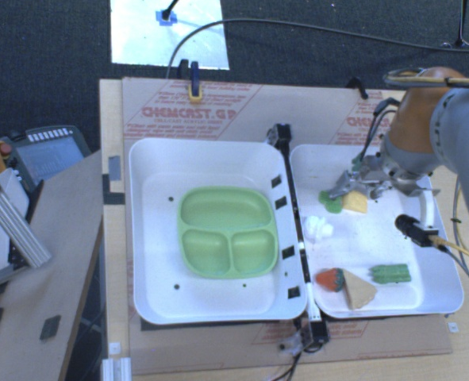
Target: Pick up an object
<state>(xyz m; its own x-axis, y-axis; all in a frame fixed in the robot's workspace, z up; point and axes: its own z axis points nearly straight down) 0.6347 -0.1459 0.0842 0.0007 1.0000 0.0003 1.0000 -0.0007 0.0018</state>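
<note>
My gripper [356,184] hangs low over the upper left part of the right bin [440,292]. Directly under it, touching or nearly touching, lies a yellow block [356,204], with a small green piece [329,199] at its left. Further down the same bin are a white lump [318,228], a red-orange piece [328,279] against a tan wedge [360,291], and a green ridged piece [390,274]. Nothing is visibly lifted.
The left bin [151,236] holds a light green divided tray [226,232]. A black divider with clips [290,213] runs between the bins. A black plug with a cable [417,230] hangs from the arm over the right bin's right side.
</note>
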